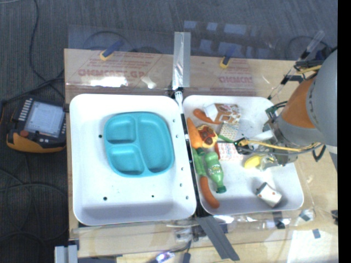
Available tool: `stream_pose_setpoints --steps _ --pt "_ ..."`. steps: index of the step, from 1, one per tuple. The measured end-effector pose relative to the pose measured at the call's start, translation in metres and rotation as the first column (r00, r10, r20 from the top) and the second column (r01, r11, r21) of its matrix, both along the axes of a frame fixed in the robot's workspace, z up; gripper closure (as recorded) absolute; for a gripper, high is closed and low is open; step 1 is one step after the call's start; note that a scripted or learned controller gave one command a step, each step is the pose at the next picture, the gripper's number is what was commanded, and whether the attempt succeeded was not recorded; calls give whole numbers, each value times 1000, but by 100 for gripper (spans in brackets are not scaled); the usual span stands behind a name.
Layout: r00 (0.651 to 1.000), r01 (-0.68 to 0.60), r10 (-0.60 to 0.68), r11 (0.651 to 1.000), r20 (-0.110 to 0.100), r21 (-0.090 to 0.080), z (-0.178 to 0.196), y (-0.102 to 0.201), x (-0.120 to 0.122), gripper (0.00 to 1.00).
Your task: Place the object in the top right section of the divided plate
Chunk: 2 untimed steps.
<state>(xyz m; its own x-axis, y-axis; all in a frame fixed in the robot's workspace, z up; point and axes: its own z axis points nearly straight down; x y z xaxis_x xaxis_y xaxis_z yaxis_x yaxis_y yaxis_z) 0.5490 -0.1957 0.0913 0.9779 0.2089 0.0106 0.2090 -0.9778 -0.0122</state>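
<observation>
Right of centre, over the right bin (285, 201), your arm (315, 108) reached in from the frame's right edge, wrist tilted down toward the bin's middle. The gripper (262, 156) sat low among cabling, just beside a small yellow piece (252, 161). You could not tell from this angle whether that piece was gripped or merely lay under the tool, and the state of the hand could not be read either: wrist and cables covered it.

Clutter in that bin lay mostly along its left wall: an orange carrot-like toy (193, 136), a green bottle (214, 171), a sausage shape (208, 193), and printed cards (227, 114) toward the upper middle. A white block (269, 193) lay apart at lower right. The crowding at the left wall probably explained why the arm worked the open middle, where a pick meets fewer neighbours.

Left of centre, the left bin (82, 201) held the blue divided plate (140, 142), sitting flat and roughly central. Its large section faced the frame's right; two smaller ones stacked on its left. No object lay in any section, so placing was not yet done.

Judgement: you were at the picking stage. Which object was meant stayed uncertain; the yellow piece was the likeliest candidate, being nearest the tool. The carry would cross the ridge between bins.
</observation>
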Motion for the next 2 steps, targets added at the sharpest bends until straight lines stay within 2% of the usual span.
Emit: stream_pose_setpoints --steps 1,2 --pt "1000 -9 9 1000 0 12 0 -10 60 100" --pt "1000 -16 16 1000 -4 19 8 -4 61 100"
